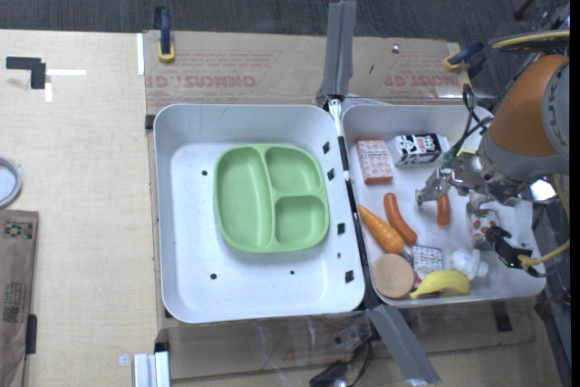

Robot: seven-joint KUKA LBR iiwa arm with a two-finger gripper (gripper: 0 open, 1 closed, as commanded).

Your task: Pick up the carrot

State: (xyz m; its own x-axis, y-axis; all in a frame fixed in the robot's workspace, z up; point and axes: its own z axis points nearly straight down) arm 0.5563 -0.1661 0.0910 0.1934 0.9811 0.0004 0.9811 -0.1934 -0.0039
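- The bench is carrying two shallow white bins side by side, with a brown cardboard sheet lying behind them.
- The left bin is holding a green divided plate, which is sitting near its middle.
- The right bin is holding a scatter of small toy foods.
- The arm, grey with an orange band, is reaching in from the right over the right bin's far side.
- The gripper is hanging over the middle of the right bin; whether its jaws are wide or narrow I cannot tell, and what lies between them is not clear.
- A small orange-red piece is showing just below the gripper.
- The carrot is lying at a slant by the right bin's left wall, touching a red sausage on its right, apart from the gripper.
- A pink box and a cow-patterned carton are resting near the back wall.
- A banana, a round tan biscuit and a small printed packet are sitting at the front.
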